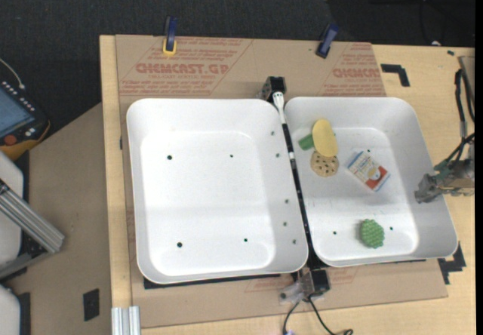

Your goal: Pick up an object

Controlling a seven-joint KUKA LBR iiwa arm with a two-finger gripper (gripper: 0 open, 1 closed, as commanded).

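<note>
Best to aim for the green knobbly ball (371, 233), lying alone near the front wall of the right bin (411, 116), well apart from the small carton (367, 170) and from the yellow piece (324, 136) and cookie (324, 165) bunched by the bins' shared edge. Calls for a straight descent over its middle, clear of the wall, closing only once low around it. As for the gripper (438, 184): sits at that bin's right rim, small and blurred, possibly touching the rim; apparently carries nothing; spread or pressed together, cannot tell.
</note>
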